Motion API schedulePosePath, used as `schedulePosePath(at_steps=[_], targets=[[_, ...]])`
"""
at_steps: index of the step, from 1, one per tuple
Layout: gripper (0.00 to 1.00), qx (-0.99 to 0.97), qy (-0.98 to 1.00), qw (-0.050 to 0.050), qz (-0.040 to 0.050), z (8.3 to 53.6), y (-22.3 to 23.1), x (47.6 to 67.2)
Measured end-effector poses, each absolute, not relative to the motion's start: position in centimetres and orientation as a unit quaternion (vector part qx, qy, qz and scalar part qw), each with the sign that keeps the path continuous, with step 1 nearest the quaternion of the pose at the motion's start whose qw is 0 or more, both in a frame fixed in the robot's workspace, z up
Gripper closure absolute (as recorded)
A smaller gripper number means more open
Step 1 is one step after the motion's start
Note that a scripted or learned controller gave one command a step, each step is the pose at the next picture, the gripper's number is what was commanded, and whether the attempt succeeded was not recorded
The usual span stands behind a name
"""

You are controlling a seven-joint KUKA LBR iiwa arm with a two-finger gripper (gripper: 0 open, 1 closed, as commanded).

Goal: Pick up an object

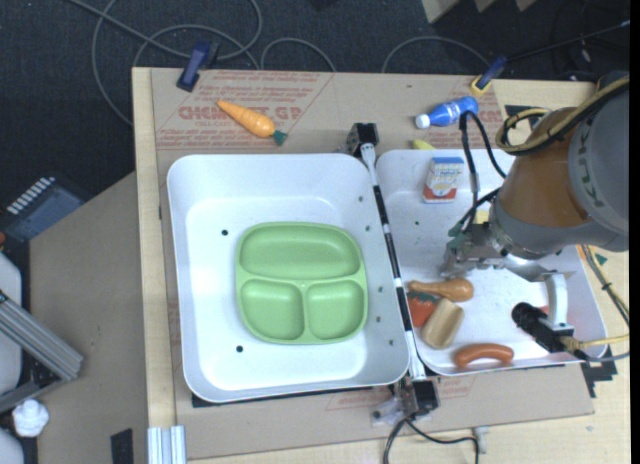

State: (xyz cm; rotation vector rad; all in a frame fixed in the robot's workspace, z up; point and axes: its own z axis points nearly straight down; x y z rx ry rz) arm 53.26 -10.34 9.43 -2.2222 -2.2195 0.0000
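tool (458, 255) low in right bin (420, 177) | grip state: cannot tell | risk: crowded toy food (441, 290) just below, may nudge not grasp

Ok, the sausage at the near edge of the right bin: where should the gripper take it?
Grip the sausage across its narrow middle, coming straight down. It lies flat and lengthwise along the right bin's near wall, so set the fingers across it, one toward the wall, one toward the bread roll.

Even, bright overhead light; white bins (200, 252) nearly glare, shadows soft, dark floor dim, focus slightly soft
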Motion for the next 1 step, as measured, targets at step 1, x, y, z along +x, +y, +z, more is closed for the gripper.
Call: schedulePosePath(at_steps=[1], targets=[[0.00, -0.707, -0.707, 0.001, 0.0002, 9.40, -10.34, 53.24]])
